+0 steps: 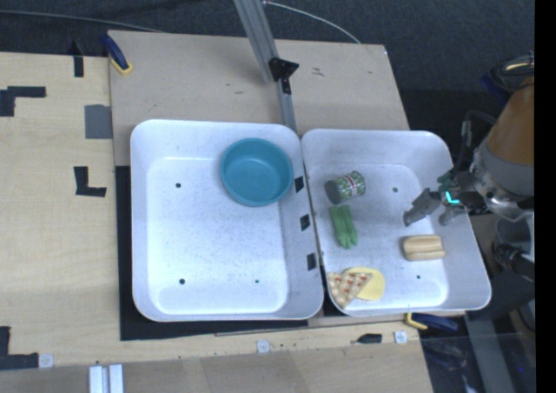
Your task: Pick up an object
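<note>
Two white bins sit side by side on the bench. The left bin (165, 296) carries a blue bowl (256, 171) near its far edge, toward the right corner, upright with its opening facing up.

The right bin (395, 143) carries four things. A small can (346, 186) with a green label lies on its side near the left wall, in the far half. Just beside it, on the near side, lies a green pod-like item (344, 227), long axis running far to near; whether the two touch cannot be told. At the near left corner lies a yellow slice (355, 285) with a red-patterned edge, flat on the floor. A tan block (423, 248) lies toward the right wall in the near half, well apart from the can and the green item.

The arm enters from the right, over the right wall of the right bin. The gripper (430, 209) stands above the bin floor near that wall, just on the far side of the tan block. Its two fingers are spread apart with nothing between them; one finger (418, 209) points toward the bin's middle. A small teal light shows on the gripper body. No contact between gripper and block is visible.
</note>
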`<state>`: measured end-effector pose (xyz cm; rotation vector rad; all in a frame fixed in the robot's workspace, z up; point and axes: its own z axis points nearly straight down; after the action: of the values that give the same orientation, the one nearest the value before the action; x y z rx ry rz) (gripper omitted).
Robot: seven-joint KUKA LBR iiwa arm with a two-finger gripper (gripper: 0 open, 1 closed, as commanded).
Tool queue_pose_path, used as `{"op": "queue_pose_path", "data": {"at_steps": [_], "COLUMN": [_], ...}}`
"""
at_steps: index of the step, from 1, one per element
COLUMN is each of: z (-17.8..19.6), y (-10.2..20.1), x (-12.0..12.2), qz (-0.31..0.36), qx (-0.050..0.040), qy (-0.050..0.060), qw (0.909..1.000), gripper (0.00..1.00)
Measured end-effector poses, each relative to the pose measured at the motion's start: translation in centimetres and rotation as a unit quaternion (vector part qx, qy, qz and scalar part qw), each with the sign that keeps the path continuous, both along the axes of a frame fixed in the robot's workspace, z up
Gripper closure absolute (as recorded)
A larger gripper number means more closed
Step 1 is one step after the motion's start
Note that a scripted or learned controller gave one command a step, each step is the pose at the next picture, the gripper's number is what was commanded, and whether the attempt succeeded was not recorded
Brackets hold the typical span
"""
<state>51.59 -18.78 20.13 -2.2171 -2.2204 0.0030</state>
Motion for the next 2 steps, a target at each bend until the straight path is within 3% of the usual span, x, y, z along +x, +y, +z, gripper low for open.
{"op": "queue_pose_path", "data": {"at_steps": [1, 2], "z": [0.1, -5.1], "y": [0.0, 0.6], "x": [0.1, -0.9], "qz": [0.000, 0.000], "qx": [-0.0002, 0.0001], "qy": [-0.001, 0.001], "qw": [1.0000, 1.0000], "gripper": [0.00, 0.00]}}
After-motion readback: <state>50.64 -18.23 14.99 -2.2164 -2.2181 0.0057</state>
